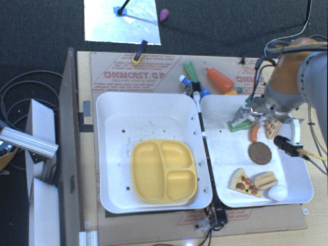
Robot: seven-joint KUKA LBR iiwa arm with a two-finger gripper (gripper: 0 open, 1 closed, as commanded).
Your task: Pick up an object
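Observation:
My gripper is low in the right bin, near its far edge, directly over a green piece that pokes out beneath it on the left. Just right of the gripper lie a small orange sausage shape and a pizza slice. Nearer the front of the bin are a brown round cookie, a second pizza slice, a bread roll and a white egg. Nothing is visibly lifted off the bin floor.
The left bin holds a yellow divided plate. Behind the bins on the board lie a green marker, an orange carrot, a blue item and a yellow-black tool. The ridge between the bins runs left of the gripper.

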